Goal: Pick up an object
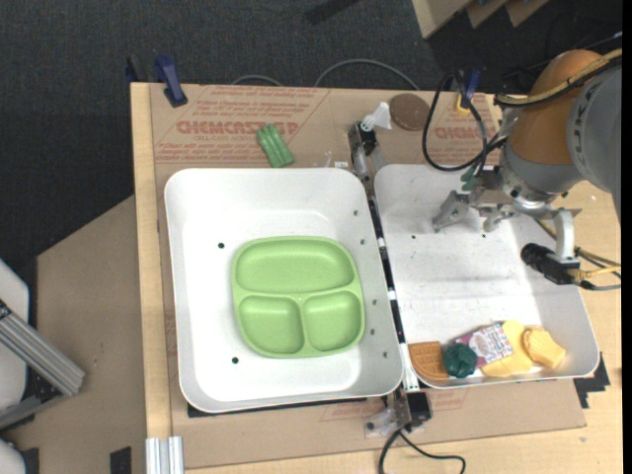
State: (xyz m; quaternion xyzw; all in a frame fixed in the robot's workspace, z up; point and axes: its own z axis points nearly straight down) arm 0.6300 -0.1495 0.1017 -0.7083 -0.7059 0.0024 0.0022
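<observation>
My gripper (466, 219) hovers over the far part of the right bin (464, 284), its two grey fingers spread open with nothing between them. Along this bin's near edge lies a cluster of small objects: an orange-brown piece (425, 359), a dark green object (459, 360), a pink-and-white packet (491, 342), a yellow item (504, 365) and a tan-yellow one (543, 347). The gripper is well back from that cluster. A green divided plate (296, 294) rests in the middle of the left bin (197, 225).
On the cardboard behind the bins lie a small green object (276, 146) and a brown disc (405, 112). A blue clamp (170, 79) holds the bench's far left corner. A dividing rail (380, 255) runs between the two bins.
</observation>
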